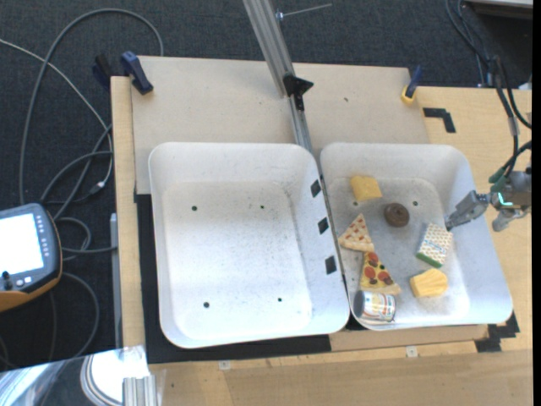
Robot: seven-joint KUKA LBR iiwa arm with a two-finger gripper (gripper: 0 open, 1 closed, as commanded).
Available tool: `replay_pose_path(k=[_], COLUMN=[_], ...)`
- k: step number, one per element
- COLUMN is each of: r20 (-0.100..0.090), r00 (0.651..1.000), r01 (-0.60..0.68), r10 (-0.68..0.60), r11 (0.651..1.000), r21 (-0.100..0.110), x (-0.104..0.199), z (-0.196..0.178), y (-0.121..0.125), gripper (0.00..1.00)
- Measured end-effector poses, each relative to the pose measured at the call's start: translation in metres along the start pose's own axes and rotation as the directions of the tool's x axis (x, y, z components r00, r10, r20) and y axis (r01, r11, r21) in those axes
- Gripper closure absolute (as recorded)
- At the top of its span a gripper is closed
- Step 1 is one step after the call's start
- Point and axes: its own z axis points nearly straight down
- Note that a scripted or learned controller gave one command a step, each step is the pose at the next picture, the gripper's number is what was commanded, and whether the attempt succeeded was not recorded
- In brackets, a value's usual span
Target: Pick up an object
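Gripper [470, 207]: at the right edge of the frame, over the right bin's [473, 176] right wall; whether its grip is released or clenched I cannot tell.
Right bin contents: yellow block [365, 187], brown round piece [396, 215], two pizza slices [357, 234] [378, 272], patterned sponge [435, 244], cheese wedge [429, 283], small can [374, 306] at the lower rim.
Nearest to gripper: the sponge, just below-left, apart from it.
Left bin [169, 167]: left of centre.

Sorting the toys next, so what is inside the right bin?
The right bin holds a yellow block, brown disc, two pizza slices, patterned sponge, cheese wedge and can. Anything beneath them is covered.
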Motion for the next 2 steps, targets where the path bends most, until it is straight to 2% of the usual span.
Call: replay_pose_path(k=[1,2], r20=[0.001,0.0], r00=[1.0,1.0], r01=[0.0,0.0], r10=[0.0,0.0], r11=[1.0,1.0], r21=[-0.004,0.0], x=[0.0,0.002], z=[-0.002,0.041], y=[0.001,0.003], gripper=[0.0,0.0])
